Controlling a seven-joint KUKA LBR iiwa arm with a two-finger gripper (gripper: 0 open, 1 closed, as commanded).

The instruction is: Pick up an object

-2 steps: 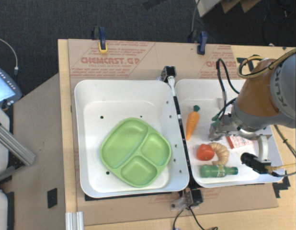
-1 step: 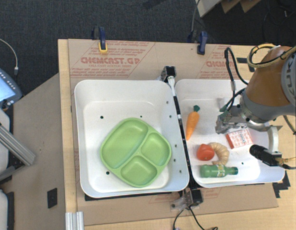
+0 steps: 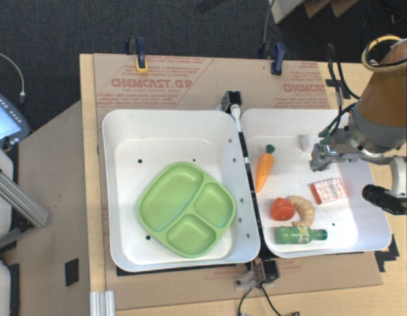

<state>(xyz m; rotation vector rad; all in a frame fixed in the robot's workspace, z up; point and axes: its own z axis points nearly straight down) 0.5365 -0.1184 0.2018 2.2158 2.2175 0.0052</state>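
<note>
In the right bin (image 3: 289,120) lie an orange carrot (image 3: 264,168), a red tomato (image 3: 281,209), a tan curved pastry-like piece (image 3: 303,209), a green bottle (image 3: 301,235) and a red-and-white packet (image 3: 328,190). My gripper (image 3: 324,155) hangs over the right bin's upper right part, just above the packet and to the right of the carrot. I see nothing between its fingers.
The left bin (image 3: 118,176) holds a green divided plate (image 3: 186,208). A black brush-like tool (image 3: 237,127) lies along the wall between the bins. Blue clamps (image 3: 140,51) hold the cardboard at the back edge. The arm's body covers the right bin's right rim.
</note>
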